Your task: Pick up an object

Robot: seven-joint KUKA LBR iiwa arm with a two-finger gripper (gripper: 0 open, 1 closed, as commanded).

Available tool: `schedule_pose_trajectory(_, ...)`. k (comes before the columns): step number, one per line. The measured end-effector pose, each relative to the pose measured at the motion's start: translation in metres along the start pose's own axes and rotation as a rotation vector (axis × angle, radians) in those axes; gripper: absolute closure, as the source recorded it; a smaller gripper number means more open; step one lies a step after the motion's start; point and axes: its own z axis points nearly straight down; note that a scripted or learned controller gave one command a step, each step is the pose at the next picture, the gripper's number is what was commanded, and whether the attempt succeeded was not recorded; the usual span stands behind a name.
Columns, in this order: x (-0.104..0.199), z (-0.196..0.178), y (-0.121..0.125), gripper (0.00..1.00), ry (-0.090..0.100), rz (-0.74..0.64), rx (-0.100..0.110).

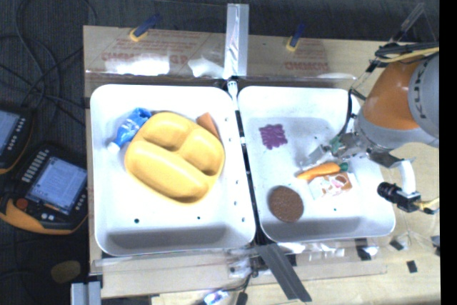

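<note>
White plastic forms both bins: the right bin (371,225), under the gripper (335,148), holds an orange carrot (318,170) just below the gripper, a small packet (331,185), a brown round disc (285,203) and a purple bumpy piece (273,135). I cannot tell the gripper's state. Far left of it, the left bin (171,228) holds a smooth yellow bread-shaped object (173,155) and a blue wrapper (128,126).

Two bins side by side, each holding several things

In the left bin (107,225), a large bread-like lump (175,153) lies at the centre, a crumpled wrapper (128,126) against its left, a small piece (208,123) behind it by the right wall. In the right bin (371,225), a flat patch (273,135) lies toward the back left, a round disc (286,203) near the front left corner, a carrot (318,170) mid-bin, a packet (332,186) just before it.
</note>
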Motion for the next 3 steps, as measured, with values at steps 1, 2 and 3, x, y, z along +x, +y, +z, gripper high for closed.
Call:
schedule_pose_trajectory(1, -0.001, -0.002, -0.041, 0.00, 0.008, 0.078, -0.005)
schedule_pose_trajectory(2, -0.004, -0.005, -0.059, 0.00, 0.017, 0.130, -0.014)
schedule_pose_trajectory(3, -0.002, -0.005, -0.057, 0.00, 0.021, 0.294, -0.017)
